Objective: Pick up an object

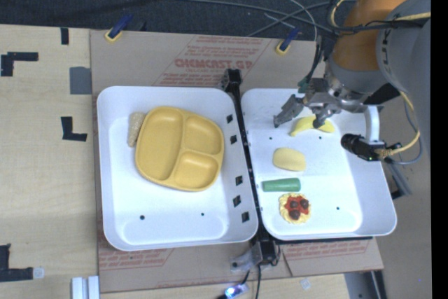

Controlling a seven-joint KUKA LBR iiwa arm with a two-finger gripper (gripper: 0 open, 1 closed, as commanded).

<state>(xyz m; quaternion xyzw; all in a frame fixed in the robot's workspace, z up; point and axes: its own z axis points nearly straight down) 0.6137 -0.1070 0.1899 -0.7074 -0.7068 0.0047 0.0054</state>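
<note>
My gripper [301, 121] hangs over the back part of the right bin [364, 199], its two dark fingers spread open. A small yellow banana-shaped piece [306, 127] lies on the bin floor just beneath and between the fingers, partly hidden by them. I cannot tell whether the fingers touch it. Nearer the front lie a pale yellow oval lump [289, 159], a green cylinder [281, 184] and a small round tart with red topping [295, 207].
The left bin [119, 206] holds a yellow divided plate [179, 148] with a tan piece [134, 128] tucked at its left edge. A black divider with clips [241, 157] runs between the bins. Cables trail behind the bins.
</note>
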